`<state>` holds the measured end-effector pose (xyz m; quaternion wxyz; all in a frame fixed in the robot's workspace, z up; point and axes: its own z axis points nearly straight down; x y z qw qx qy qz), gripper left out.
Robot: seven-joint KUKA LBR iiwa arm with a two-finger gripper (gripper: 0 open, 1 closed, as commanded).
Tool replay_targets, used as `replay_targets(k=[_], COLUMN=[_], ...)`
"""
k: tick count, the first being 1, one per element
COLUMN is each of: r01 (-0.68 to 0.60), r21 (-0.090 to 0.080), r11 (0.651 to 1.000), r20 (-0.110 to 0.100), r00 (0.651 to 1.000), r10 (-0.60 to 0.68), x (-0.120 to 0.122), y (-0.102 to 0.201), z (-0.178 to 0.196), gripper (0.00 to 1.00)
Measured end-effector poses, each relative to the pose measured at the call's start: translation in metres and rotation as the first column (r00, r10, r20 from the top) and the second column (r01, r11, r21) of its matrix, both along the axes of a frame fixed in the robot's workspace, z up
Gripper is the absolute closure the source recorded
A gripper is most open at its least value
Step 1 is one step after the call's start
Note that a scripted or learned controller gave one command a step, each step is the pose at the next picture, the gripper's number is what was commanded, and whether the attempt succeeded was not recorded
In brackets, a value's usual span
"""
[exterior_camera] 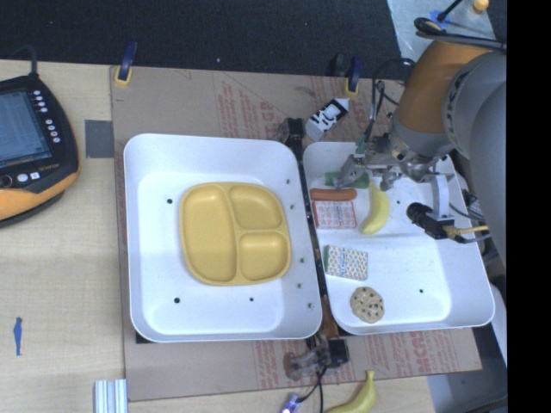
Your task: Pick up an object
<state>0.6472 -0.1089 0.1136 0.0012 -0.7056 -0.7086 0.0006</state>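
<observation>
Yellow plastic banana (375, 211) lies in the right white bin (430, 304) near its far edge, just beside a hot dog (333, 194) and a red-printed card (336, 215); a patterned packet (346, 262) and a round chocolate-chip cookie (368, 304) lie toward the near edge. Over the bin's far edge, the gripper (368, 169) hangs close above the banana's top end; I cannot tell its state. A yellow divided tray (234, 232) sits mid-left bin (155, 312) on the wooden worktop (60, 299).

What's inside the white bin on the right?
In the right bin: a banana, hot dog, cookie and two flat cards. The arm covers its far corner.
</observation>
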Motion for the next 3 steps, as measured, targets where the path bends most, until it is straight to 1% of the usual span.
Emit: replay_targets(k=[1, 2, 3], r01=[0.0, 0.002, 0.0], r21=[0.0, -0.001, -0.002], r11=[1.0, 1.0, 1.0], r20=[-0.002, 0.001, -0.002], r00=[1.0, 1.0, 1.0], r10=[0.0, -0.002, 0.0], x=[0.008, 0.009, -0.027], y=[0.011, -0.014, 0.011], z=[-0.022, -0.022, -0.022], gripper=[0.0, 0.0, 0.0])
